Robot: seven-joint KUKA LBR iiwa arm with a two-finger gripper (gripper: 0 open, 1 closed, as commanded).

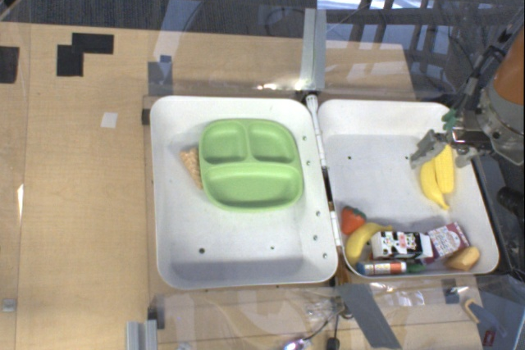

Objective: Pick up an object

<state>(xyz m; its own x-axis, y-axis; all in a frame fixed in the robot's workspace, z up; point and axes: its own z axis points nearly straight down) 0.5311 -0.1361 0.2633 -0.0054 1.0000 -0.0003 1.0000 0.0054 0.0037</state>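
Observation:
A yellow banana [437,179] lies at the right side of the right bin [373,139], pointing up and down the view. My gripper [444,152] reaches in from the right edge and stands over the banana's upper end. It is open: one grey finger [426,149] shows to the left of the banana's tip and the other sits on the right. The fingers straddle the tip without closing on it. I cannot tell whether they touch the fruit.
Along the right bin's front wall lie a red fruit [353,219], a yellow fruit [362,238], a white carton [399,243], a marker [390,266], a maroon carton [448,239] and an orange piece [464,258]. The left bin [176,242] holds a green divided plate [248,163] with a tan snack [191,166] beside it.

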